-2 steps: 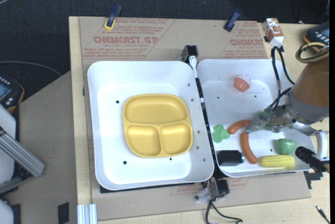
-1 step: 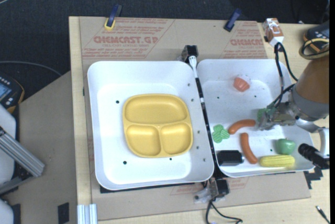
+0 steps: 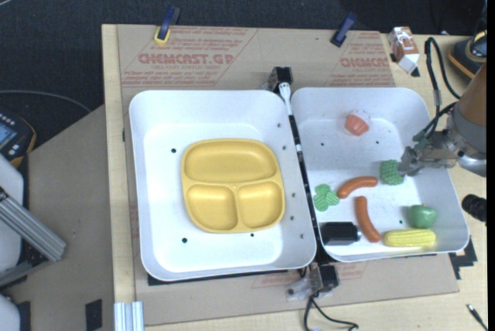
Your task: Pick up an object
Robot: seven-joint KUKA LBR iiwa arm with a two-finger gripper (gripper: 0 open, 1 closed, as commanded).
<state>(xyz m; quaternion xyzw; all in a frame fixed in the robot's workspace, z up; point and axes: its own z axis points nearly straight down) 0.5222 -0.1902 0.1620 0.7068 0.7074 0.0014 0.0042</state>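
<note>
pincer: grey two-finger pincer low at right bin's right wall, tips pressed against the small green broccoli-like plastic toy; can't tell if parted or clenched, tips too blurry.
target guess: green broccoli toy, right bin, mid-right, touching pincer tips; not seen between fingers, so not counted as held.
right bin: shallow white plastic bin on counter's right half, holds all the loose toys.
neighbours: orange plastic sausage just left of broccoli toy, near it; second orange-red sausage below, upright-ish; green leafy toy by bin's left wall; pink-orange small block toward far edge; green rounded pepper-like toy, yellow plastic corn cob and black flat rectangular block along near edge.
left bin: white bin with yellow three-compartment plastic plate at centre, well apart from the action.
risk 1: contact looks like it's on the toy's right edge only; a close could nudge it left into the sausage rather than catch it.
risk 2: toy is lumpy and small, likely to squirt out on the lift.
risk 3: pincer sits close to bin's right wall; a finger could snag the rim.
</note>
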